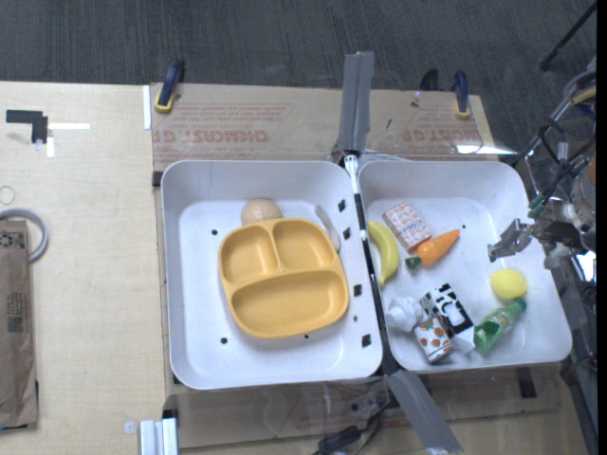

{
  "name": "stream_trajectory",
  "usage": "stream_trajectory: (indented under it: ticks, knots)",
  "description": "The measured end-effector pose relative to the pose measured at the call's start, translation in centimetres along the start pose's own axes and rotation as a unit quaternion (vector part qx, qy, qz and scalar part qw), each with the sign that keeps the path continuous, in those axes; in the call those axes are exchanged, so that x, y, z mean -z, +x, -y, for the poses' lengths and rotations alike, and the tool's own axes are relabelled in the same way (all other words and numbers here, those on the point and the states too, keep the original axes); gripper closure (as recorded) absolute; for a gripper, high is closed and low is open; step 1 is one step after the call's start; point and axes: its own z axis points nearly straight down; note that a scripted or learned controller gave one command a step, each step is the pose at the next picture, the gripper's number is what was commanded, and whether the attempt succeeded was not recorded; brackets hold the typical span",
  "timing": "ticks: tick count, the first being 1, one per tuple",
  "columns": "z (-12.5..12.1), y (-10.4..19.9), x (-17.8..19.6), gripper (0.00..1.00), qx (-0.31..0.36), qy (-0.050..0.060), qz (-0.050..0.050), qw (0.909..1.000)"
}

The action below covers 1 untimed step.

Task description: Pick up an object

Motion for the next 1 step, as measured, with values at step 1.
stream_trajectory:
  ticks: [1]
  knots:
    - [-6.18,3.82,-2.95,0.0,0.19,-0.001,0.001,0.9818]
